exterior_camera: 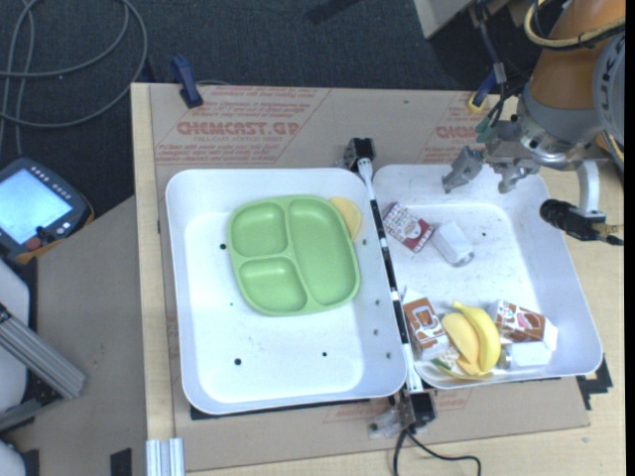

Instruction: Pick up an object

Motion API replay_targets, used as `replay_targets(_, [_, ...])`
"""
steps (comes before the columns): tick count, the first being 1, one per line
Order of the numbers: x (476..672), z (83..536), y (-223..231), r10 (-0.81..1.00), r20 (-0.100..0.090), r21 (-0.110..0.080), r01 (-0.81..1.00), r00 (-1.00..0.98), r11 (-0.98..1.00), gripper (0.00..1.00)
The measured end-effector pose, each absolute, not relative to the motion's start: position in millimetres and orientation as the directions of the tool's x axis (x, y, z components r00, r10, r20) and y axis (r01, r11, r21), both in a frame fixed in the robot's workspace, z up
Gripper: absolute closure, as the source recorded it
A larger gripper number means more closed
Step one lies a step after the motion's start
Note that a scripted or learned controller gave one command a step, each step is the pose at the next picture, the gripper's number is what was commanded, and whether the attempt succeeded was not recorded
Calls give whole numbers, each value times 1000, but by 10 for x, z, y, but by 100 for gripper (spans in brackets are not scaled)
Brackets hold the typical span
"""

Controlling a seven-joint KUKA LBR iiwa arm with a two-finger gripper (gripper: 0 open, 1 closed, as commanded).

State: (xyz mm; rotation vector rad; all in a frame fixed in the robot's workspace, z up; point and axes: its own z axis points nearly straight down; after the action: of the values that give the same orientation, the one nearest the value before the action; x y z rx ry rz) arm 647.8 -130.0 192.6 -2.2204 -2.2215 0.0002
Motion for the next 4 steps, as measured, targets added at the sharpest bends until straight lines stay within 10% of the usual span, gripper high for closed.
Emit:
replay_targets(1, [5486,1342,-1019,1000,1,-2,1000,1,-1,0])
replay_targets(2, [4897,1226,-1202,1000,0,-1,1000,1,-1,0])
replay_targets(3, [4892,1029,-1296,1000,-3,20,1000,-4,4,0])
replay_targets(4, [4915,1147,-1316,1000,-10,31,1000,-2,2,100])
